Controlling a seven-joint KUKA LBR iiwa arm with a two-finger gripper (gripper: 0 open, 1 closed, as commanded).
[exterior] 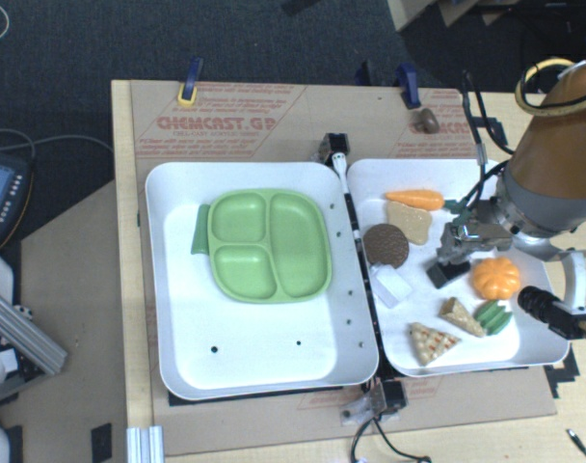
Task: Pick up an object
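The right bin holds several toy foods: an orange carrot, a tan cracker, a round brown cookie, a small white piece, an orange pumpkin, a green pea pod, a tan wedge and a pizza slice. My gripper hangs low over the middle of this bin, between the cracker and the pumpkin, just left of the pumpkin. I see nothing held in it.
The left bin carries a green divided plate in its upper middle. A raised divider separates the two bins. The arm's body covers the right bin's upper right part.
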